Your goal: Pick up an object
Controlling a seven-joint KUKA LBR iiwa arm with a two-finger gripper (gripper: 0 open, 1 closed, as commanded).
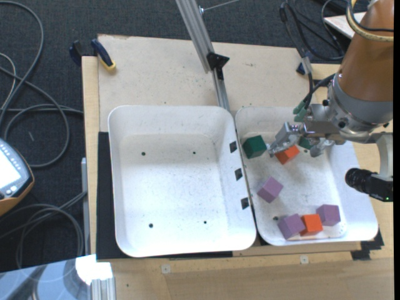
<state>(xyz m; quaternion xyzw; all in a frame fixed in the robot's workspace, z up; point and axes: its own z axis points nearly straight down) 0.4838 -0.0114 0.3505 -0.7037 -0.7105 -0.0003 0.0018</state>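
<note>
My gripper hangs over the upper part of the right bin, reaching in from the right. A small orange block sits between its fingertips, and the gripper is shut on it. A green block lies just left of it, close to the bin's left wall. Lower in the same bin lie a purple block on its own and a tight cluster: a purple block, an orange block and another purple block.
The left bin stands beside the right one, their walls touching. A slanted metal pole rises from behind the bins. A black fitting juts in at the right edge. Cables lie on the floor.
</note>
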